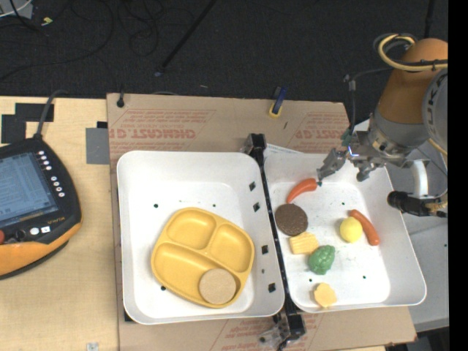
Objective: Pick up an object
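Two fingers of the tool (342, 164) stand spread apart with nothing between them, above the right bin's (409, 273) far rim, just beyond the chili (301, 189). Nearer than the chili in that bin lie a brown disc (291, 219), cheese (303, 243), broccoli (321, 259), a lemon (351, 229), a sausage (365, 227) and a yellow piece (325, 295). Left of the chili, the other bin (146, 174) holds a yellow tray (197, 247) with a cookie (218, 286).
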`<state>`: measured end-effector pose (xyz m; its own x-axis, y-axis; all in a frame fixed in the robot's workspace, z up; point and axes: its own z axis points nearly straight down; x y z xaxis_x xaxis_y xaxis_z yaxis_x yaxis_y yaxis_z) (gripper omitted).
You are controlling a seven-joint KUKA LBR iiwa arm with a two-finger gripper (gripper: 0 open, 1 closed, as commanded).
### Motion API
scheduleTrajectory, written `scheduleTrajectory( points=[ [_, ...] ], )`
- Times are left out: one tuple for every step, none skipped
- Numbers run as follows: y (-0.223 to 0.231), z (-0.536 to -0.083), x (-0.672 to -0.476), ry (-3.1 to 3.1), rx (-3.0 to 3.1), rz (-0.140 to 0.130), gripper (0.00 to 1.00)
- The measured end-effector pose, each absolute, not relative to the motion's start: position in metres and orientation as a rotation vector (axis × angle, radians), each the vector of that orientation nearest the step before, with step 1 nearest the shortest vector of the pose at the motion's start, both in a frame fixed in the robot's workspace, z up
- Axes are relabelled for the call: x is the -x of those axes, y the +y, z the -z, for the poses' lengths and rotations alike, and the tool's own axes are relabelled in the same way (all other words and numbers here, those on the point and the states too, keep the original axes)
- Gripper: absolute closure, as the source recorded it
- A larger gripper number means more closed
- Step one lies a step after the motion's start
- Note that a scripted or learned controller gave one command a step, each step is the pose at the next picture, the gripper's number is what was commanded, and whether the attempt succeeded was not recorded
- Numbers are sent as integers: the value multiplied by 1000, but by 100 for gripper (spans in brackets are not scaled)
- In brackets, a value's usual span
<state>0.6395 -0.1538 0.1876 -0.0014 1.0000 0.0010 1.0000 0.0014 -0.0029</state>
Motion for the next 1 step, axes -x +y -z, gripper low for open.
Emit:
scheduleTrajectory(
  points=[
    [-154, -198, -640, -2222, 2216, -2, 100]
  ],
)
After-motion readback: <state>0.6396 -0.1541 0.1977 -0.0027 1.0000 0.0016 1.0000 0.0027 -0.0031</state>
